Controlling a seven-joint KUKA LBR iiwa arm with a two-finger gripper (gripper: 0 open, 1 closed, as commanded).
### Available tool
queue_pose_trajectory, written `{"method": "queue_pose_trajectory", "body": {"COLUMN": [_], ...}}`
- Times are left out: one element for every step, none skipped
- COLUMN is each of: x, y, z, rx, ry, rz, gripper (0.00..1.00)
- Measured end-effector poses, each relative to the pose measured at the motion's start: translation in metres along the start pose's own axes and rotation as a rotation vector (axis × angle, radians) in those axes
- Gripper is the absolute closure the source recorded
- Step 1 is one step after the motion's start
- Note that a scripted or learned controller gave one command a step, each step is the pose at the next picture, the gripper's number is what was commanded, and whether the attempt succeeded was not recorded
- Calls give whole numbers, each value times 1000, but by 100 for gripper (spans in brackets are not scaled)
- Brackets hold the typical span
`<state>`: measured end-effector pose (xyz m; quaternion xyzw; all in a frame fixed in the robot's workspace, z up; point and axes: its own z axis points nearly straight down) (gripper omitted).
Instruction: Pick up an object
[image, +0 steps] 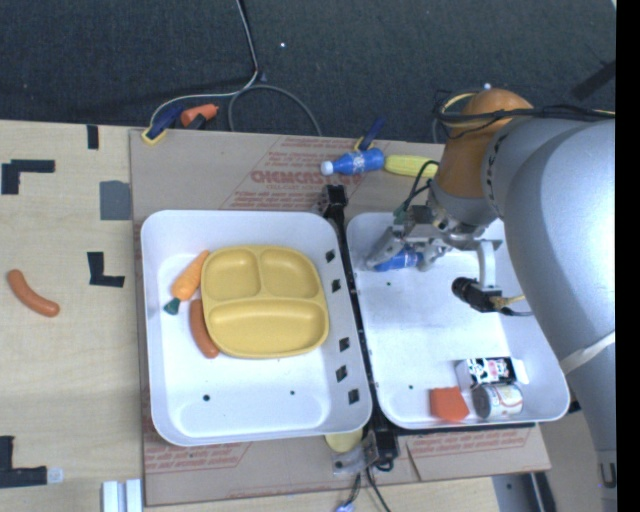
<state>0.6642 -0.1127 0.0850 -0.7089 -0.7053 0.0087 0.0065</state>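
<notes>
Two white bins sit side by side on the bench. The left bin (170, 400) holds a yellow tray (265, 300) with a carrot (187, 278) and a sausage (203, 332) touching its left edge. The right bin (540, 345) holds an orange block (449, 403), a can (497, 400) and a small carton (490, 371) grouped in its near corner, well apart from the arm.

The gripper (400, 252) is low over the far left corner of the right bin. Something blue (397, 262) lies right at its tip; whether that is an object in the bin or part of the tool is too small to tell. How far the pincer is spread, and whether it has anything in it, I cannot tell from this slant: the wrist and its cables crowd the tip.

As a judgement, the task is at its grasp stage, not past it. The arm is down in a bin, so the approach looks done. No object shows lifted clear of the floor, so the pick itself is unproven. What is left is a firm close on one thing, then a lift that shows it off the bin. If the blue thing is no object, the group in the near corner is the nearest choice.

A second sausage (33, 293) lies on the bench far to the left, outside both bins.
</notes>
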Motion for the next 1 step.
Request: {"method": "queue_pose_trajectory", "body": {"x": [0], "y": [-2], "z": [-8], "rx": [8], "ry": [0], "rz": [1], "gripper": [100]}}
